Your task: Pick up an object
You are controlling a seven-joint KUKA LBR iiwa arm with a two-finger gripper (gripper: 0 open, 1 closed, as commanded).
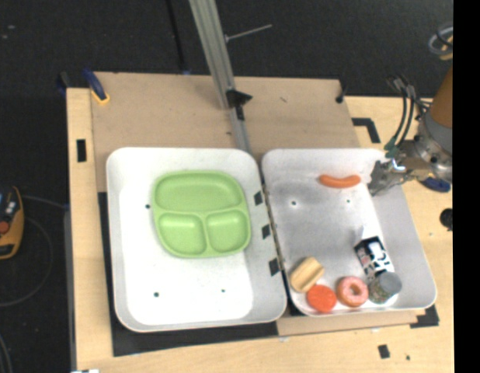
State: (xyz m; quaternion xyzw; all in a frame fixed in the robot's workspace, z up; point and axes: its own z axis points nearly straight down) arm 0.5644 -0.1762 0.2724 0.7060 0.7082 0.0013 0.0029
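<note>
Setting: Dark floor surrounded a tan worktop [186,115] that carried two shallow white bins side by side, with a grey metal post [217,53] rising behind them.
Arm: it reached in from the right, and its gripper [384,173] hovered over the upper right rim of the right bin [318,231].
Fingers: too small and blurred to judge; whether they stood apart or together could not be told, and nothing was seen between them.
Nearest candidate: an orange sausage-shaped toy [339,180] lay near the top of the right bin, just beside the gripper and to its left.
Other candidates: a black-and-white can [373,256] lay lower right; along the bottom edge sat a tan bread-like piece [306,273], a red round piece [321,298], a pink doughnut [352,291] and a grey round object [384,287].
Left bin: the left bin [131,286] held a green divided plate [201,212] with three compartments.
Progress: by my reading, no object had been picked up yet.
Risk, approach: the gripper sat close to the bin wall, so a descent there could probably strike the rim instead of reaching the floor.
Risk, grasp: the sausage toy was slim and rounded, so it might roll or squirt out of a closing grip.
Risk, cluster: the bottom pieces lay near or touching one another, so a try there could likely nudge neighbours or catch two.
</note>
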